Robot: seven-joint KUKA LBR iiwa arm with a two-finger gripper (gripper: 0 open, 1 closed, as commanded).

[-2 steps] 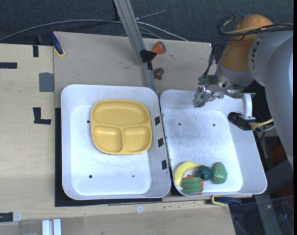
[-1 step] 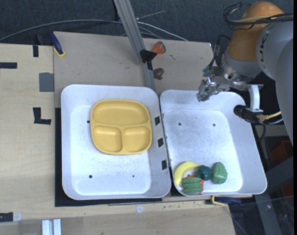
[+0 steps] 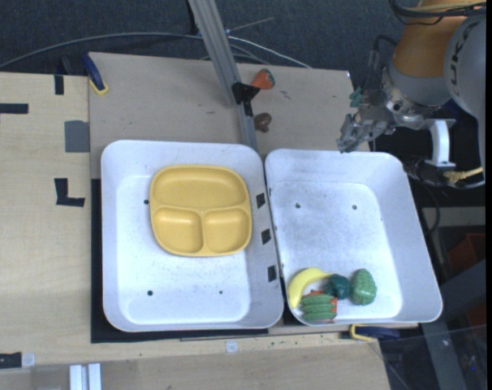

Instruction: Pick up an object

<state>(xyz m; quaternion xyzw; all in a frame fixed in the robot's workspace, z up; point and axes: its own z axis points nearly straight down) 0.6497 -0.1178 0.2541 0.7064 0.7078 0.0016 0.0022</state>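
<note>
1. Gripper (image 3: 353, 136) hangs over the right bin's (image 3: 408, 210) far rim; finger state unclear.
2. Banana (image 3: 304, 283), green toys (image 3: 353, 287) cluster in its near corner.
3. Yellow plate (image 3: 201, 210) sits in the left bin (image 3: 124, 242).
4. No readable writing.

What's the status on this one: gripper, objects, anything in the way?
Gripper at right bin's far rim, nothing seen in it. Toy banana and green toys bunched in near corner, untouched. Yellow divided plate in left bin, out of the way.

Arm (image 3: 441, 39) cut off at right edge.
</note>
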